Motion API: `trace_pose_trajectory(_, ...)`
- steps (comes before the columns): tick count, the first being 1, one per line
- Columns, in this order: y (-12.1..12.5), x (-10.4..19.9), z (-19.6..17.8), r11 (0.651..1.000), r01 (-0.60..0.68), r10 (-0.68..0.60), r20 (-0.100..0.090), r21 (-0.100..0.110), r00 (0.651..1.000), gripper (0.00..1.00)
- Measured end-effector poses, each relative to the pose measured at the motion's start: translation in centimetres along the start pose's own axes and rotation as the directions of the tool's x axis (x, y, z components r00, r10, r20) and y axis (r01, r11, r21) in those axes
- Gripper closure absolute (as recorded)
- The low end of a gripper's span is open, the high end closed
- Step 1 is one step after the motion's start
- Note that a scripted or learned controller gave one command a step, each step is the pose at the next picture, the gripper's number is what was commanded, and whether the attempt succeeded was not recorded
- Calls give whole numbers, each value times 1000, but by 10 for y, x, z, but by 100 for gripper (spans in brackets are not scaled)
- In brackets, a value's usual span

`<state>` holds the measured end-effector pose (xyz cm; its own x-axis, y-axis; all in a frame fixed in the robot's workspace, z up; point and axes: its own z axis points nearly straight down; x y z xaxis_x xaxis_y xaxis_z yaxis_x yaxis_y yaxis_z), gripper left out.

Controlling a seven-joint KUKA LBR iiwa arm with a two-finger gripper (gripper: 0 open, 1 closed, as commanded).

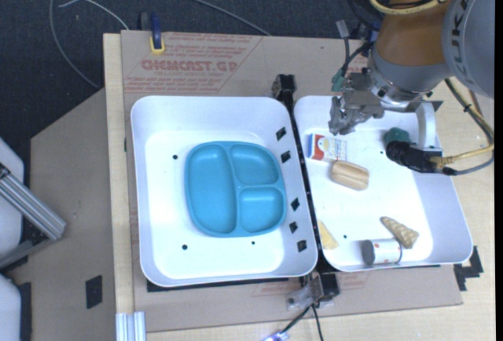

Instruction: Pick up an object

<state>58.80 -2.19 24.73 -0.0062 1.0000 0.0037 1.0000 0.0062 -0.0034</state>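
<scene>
My gripper [343, 124] hangs over the far left part of the right bin [440, 210], just above a small red and white carton [326, 148]. Nothing shows between its tips. A tan bread-like block [350, 174] lies just in front of the carton. Further toward the front of the bin are a ridged tan cone [401, 231], a white and grey cylinder [380, 251] and a small yellow wedge [326, 235] by the left wall. A small teal thing [395, 133] lies to the right of the gripper, partly hidden by the arm's bracket.
The left bin [153, 174] holds a blue divided plate [235, 188]. A black divider with clips [292, 166] runs between the bins. A cardboard sheet [189, 64] lies under both bins, and cables trail on the dark floor behind.
</scene>
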Motion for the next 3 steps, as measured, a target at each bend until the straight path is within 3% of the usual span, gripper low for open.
trace_pose_trajectory(2, -55, 95, 10, 1000, 0, 0, 0, 1, 1000, 100)
trace_pose_trajectory(3, -54, 91, 11, 1000, -6, 6, 2, 0, 1000, 0)
